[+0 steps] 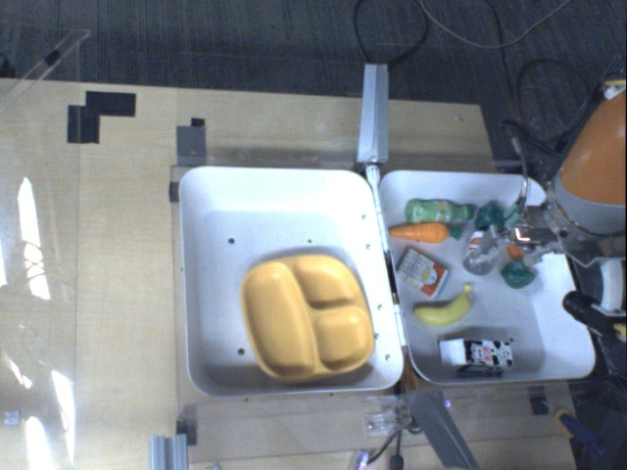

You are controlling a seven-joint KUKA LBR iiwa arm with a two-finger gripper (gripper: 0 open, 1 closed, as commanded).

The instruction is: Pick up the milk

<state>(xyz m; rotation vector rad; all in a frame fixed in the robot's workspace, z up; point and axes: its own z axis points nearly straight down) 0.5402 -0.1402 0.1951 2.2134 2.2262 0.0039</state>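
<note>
The milk is a small white carton with black patches. It lies on its side near the front edge of the right bin. My gripper hangs over the back right part of that bin, well behind the milk and a little to its right. The grey arm with its orange band comes in from the right. Teal and metallic parts crowd around the gripper's tip, and nothing there looks like the milk.
The right bin also holds a green bottle, a carrot, a red and white packet and a banana just behind the milk. A yellow divided tray lies in the left bin.
</note>
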